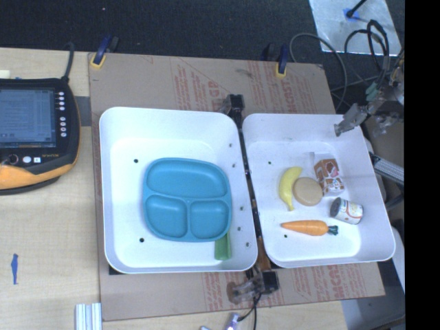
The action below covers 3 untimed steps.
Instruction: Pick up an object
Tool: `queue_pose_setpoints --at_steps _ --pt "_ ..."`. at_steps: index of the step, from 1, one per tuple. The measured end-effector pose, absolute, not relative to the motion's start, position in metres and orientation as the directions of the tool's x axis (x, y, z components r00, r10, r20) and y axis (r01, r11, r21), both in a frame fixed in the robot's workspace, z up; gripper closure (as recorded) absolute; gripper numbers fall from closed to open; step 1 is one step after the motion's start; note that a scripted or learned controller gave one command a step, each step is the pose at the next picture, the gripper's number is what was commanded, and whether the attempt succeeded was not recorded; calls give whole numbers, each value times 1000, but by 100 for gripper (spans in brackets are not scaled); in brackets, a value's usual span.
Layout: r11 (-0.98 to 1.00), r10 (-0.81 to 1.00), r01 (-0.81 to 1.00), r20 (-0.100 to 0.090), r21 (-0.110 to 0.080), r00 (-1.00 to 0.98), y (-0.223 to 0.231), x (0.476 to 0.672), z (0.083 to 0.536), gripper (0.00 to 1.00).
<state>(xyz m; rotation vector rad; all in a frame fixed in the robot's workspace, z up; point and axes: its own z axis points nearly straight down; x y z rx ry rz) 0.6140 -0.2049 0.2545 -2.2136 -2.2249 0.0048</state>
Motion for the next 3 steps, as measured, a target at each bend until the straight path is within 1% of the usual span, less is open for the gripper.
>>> queue_pose_setpoints --at_steps 1,2,3 --pt "3 1000 1000 -1 0 -3 -212 582 93 0" --pt "6 1000 1000 -1 -4 -6 -213 581 102 100" --pt "8 1000 1000 0 -2 -8 -128 605 93 100"
